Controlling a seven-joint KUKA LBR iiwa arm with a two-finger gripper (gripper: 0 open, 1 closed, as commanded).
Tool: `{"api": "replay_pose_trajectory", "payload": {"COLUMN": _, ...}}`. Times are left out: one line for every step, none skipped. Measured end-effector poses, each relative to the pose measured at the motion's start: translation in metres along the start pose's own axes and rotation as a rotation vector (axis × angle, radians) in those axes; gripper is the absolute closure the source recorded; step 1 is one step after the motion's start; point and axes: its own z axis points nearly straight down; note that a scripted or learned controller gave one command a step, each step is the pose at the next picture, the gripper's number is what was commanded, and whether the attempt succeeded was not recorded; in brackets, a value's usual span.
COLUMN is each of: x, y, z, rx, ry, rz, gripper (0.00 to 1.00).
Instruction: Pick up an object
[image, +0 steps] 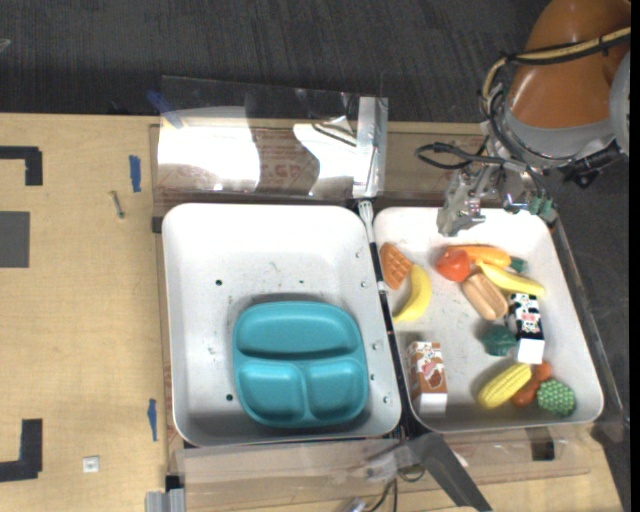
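claw (462, 215) just above tomato (452, 264) | can't tell if it's open or closed | risk: crowded toys, could grab nothing

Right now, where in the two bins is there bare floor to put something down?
Left white bin: bare floor behind and left of the teal divided plastic tray. Right white bin: a bare patch between the yellow toy banana, the small juice carton and the tan toy hot dog. Its right side is crowded with toy food.
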Motion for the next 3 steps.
{"api": "replay_pose_trajectory", "payload": {"x": -0.008, "y": 0.019, "z": -0.033, "rx": -0.002, "ry": 0.008, "rz": -0.109, "gripper": 1.00}}
{"api": "replay_pose_trajectory", "payload": {"x": -0.018, "y": 0.026, "z": -0.059, "rx": -0.002, "ry": 0.008, "rz": -0.220, "gripper": 1.00}}
{"api": "replay_pose_trajectory", "payload": {"x": 0.013, "y": 0.038, "z": -0.017, "rx": -0.005, "ry": 0.018, "rz": -0.326, "gripper": 1.00}}
